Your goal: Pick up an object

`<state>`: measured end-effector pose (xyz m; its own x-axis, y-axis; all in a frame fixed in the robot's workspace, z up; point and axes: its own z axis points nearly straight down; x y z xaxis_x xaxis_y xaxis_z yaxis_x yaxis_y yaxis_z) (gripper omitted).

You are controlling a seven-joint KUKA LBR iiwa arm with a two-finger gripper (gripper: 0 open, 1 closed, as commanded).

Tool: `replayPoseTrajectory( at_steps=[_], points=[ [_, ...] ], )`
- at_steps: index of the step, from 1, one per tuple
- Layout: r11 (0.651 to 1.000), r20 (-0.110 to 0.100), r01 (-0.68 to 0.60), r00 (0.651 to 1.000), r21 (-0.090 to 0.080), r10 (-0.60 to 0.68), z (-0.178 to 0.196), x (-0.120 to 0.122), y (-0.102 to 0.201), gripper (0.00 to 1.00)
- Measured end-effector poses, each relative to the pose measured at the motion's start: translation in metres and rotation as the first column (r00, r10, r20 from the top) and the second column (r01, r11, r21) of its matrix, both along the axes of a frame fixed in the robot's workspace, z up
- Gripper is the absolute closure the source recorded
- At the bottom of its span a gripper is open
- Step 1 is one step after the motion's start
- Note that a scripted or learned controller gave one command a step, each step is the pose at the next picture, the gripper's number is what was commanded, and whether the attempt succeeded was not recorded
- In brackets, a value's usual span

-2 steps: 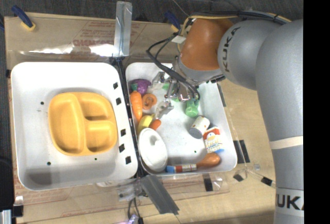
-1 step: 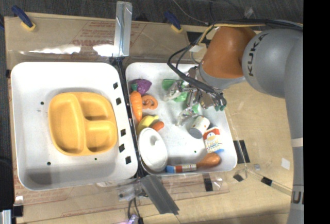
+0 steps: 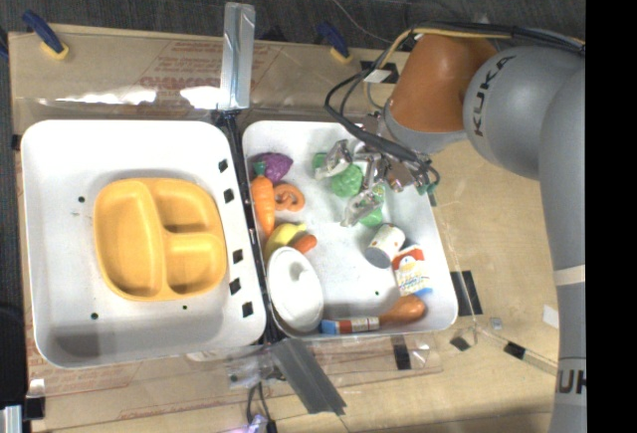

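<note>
The left bin (image 3: 40, 222) holds a yellow tray (image 3: 159, 237); the pincer (image 3: 356, 177), spread wide, straddles a green toy (image 3: 347, 182).

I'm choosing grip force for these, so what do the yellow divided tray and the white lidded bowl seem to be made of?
The yellow divided tray looks like moulded plastic with a matte finish: uniform colour, soft rounded compartment edges, only faint sheen. The white lidded bowl looks like smooth hard plastic, possibly ceramic: glossy, evenly white, with a small knob on top.

Yellow divided tray (image 3: 159, 237) centred in left bin (image 3: 50, 157); blue clamp (image 3: 45, 33) at bench's (image 3: 119, 63) ten o'clock corner.
</note>
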<state>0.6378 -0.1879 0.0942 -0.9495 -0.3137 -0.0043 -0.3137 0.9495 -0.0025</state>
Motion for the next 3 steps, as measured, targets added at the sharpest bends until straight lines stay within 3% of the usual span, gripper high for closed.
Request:
replayPoseTrajectory(
  at_steps=[1, 2, 3],
  points=[
    [0.993, 0.004, -0.121, 0.993, -0.003, 0.121, 0.001, 0.005, -0.004, 0.00],
    [0.993, 0.004, -0.121, 0.993, -0.003, 0.121, 0.001, 0.005, -0.004, 0.00],
    [0.995, -0.003, -0.099, 0.995, 0.001, 0.099, -0.001, -0.010, 0.007, 0.00]
  ],
)
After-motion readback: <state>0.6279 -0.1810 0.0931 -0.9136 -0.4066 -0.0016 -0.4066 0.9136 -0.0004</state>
